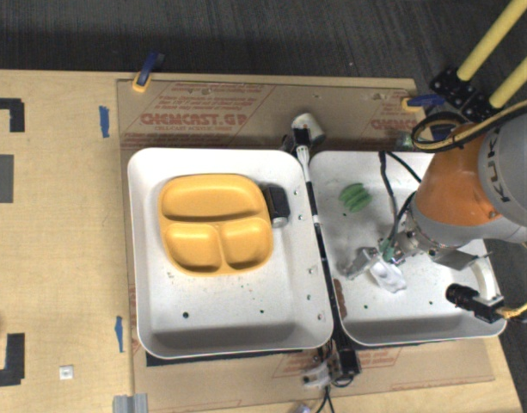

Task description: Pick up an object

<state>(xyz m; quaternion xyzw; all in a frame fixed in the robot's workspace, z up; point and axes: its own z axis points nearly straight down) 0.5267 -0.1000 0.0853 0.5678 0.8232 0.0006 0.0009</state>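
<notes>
Surface (57, 231): tan board carrying two shallow white bins side by side, blue tape marks along its 9 o'clock side.
Left bin (220, 308): holds a yellow divided tray (216, 222), three compartments, lying flat toward the bin's 11 o'clock area.
Dark object (277, 203): small, black and grey, touching the yellow divided tray's 3 o'clock edge, near the bin wall.
Right bin (418, 312): holds a green ridged item (355, 197) at the bin's 11 o'clock area, lying apart from everything else.
Clear crumpled item (388, 275): pale, translucent, near the right bin's centre, just at 6 o'clock of the tool.
Grey item (358, 262): small, lying just at 9 o'clock of the clear crumpled item; contact between the two not determinable.
Arm (469, 188): grey with orange band, entering from 3 o'clock, bent down over the right bin.
Tool (392, 249): lowered close to the right bin floor, above the clear crumpled item; open or closed cannot be told, and nothing seen gripped.
Black cable (392, 179): looping from the arm across the right bin's 12 o'clock portion.
</notes>
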